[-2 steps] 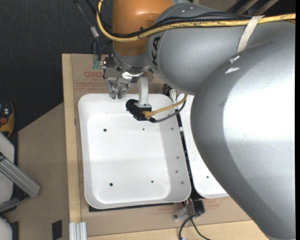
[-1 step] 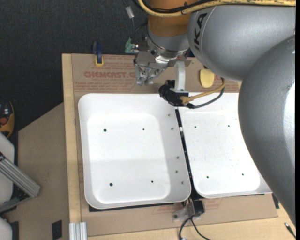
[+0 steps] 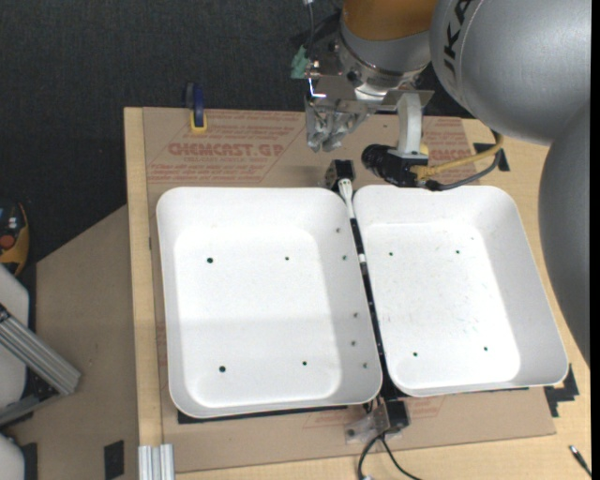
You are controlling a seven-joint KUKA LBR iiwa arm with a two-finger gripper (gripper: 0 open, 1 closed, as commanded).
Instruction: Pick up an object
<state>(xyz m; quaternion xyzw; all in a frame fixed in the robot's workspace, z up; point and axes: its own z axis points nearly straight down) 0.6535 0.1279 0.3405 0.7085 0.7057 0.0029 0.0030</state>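
Things to pick up are hard for me to spot from where I stand, so I cannot tell where one lies or how close it is to the gripper point(image 3: 326, 131). The gripper hangs over the brown board point(image 3: 141, 281), just past the far edge of the two bins and a little left of the gap between them. It looks shiny and blurry. I cannot tell if it is spread or pressed together, or if it is pinching anything.

Just on the near side of it, a small black clip point(image 3: 341, 172) sits at the far end of the gap. The left bin point(image 3: 253, 314) and the right bin point(image 3: 525, 234) are white and lie side by side, meeting along that gap. Each has four tiny dark dots point(image 3: 210, 261) on its floor, and the right one has faint specks point(image 3: 459, 305) too.

The big grey arm point(image 3: 525, 66) comes in from the far right, with its orange band point(image 3: 384, 19) above the gripper. Both are cut off by the edge of my view.

Far left on the board stands a blue and yellow clamp point(image 3: 196, 105). Red letters point(image 3: 225, 148) on the board read CHEMCAST GP, and more letters farther right are partly covered by the robot. At the near left, a silver rail point(image 3: 42, 356) is cut off as well.
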